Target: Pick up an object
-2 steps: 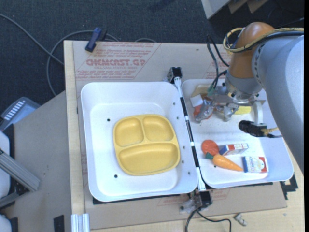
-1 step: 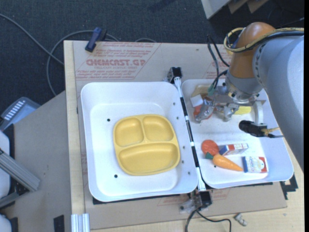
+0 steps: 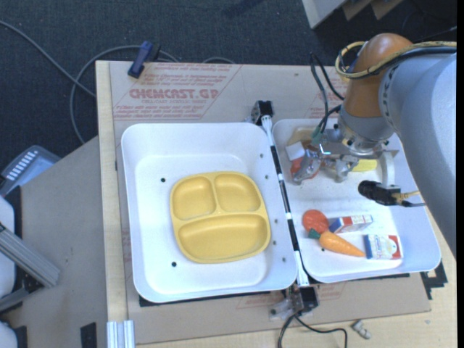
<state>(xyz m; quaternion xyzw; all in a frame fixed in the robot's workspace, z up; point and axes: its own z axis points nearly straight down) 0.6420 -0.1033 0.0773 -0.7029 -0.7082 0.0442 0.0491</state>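
Grey gripper [image 3: 324, 167] hovers over right bin [image 3: 419, 256]; grasp state cannot be determined. Target the toy carrot [image 3: 341, 245] at 6 o'clock; centre over it before descending.

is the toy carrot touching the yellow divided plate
Apart. The camera view shows the toy carrot in the right bin and the yellow divided plate in the left bin, the bin rims between them.

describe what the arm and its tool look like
The arm is thick, rounded and light grey, with a glossy orange band above the wrist. Black and yellow cables loop beside that band. The tool is a small cluster of bare metal parts with thin wires.
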